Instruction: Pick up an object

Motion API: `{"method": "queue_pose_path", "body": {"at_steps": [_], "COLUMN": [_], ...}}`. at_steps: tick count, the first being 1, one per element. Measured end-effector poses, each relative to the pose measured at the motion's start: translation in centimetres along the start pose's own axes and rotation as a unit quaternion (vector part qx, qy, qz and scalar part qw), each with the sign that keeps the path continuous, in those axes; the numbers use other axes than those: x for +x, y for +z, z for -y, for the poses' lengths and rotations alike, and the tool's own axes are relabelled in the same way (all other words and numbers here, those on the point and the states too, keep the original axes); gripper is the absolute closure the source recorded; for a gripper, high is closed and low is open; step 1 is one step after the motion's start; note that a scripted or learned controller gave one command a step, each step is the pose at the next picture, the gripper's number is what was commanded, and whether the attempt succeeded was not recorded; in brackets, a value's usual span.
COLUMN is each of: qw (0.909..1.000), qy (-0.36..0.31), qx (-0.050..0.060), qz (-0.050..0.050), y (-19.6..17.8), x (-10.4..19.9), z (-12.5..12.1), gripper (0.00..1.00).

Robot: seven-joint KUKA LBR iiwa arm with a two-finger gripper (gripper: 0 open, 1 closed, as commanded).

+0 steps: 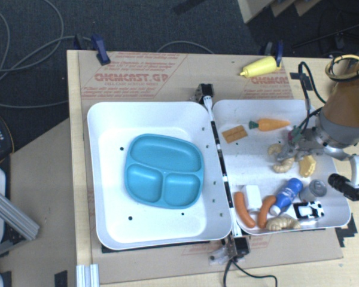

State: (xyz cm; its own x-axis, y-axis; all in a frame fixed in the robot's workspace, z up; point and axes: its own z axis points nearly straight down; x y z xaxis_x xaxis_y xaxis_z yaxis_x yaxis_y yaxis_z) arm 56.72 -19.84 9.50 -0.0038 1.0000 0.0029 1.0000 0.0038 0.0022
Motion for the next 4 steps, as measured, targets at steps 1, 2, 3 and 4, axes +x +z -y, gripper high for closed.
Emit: {"method": "queue_pose_path", "body": {"at_steps": [1, 2, 3, 4], "qw": [1.0, 1.0, 1.0, 1.0], "qy": [0.0, -0.001, -0.001, -0.001], "qx": [0.001, 0.0, -0.004, -0.002], "qz": [0.001, 0.001, 0.001, 0.001], "y": [-4.4, 1.4, -11.7, -14.4], "x": [3.9, 8.7, 13.7, 19.4], "z": [1.9, -2.4, 0.6, 0.0], "gripper": [1.0, 1.0, 1.0, 1.0]}}
